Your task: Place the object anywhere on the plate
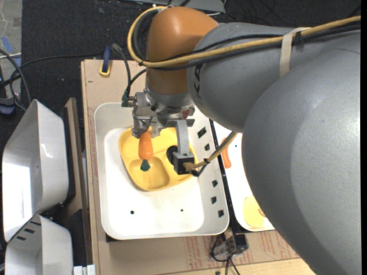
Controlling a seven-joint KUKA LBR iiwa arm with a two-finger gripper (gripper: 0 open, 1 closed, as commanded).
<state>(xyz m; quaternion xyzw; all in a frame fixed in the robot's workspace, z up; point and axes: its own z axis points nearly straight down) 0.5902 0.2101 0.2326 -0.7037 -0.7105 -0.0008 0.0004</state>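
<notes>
An orange toy carrot (145, 148) with a dark green tip pointing down stands upright over the yellow plate (153, 177), which lies in the left white bin (114, 199). My gripper (145, 132) comes straight down onto the carrot's top end, and its fingers are shut on it. The green tip is at the plate's surface or just above it; I cannot tell whether it touches. The grey arm and its orange band cover the far part of the plate.
The right bin (241, 219) is mostly hidden under the arm; an orange piece (227, 157) and a pale yellow object (253, 211) show in it. Tilted white bins (31, 153) stand off the bench at left. A blue-and-yellow clamp (105, 62) sits at the bench's far edge.
</notes>
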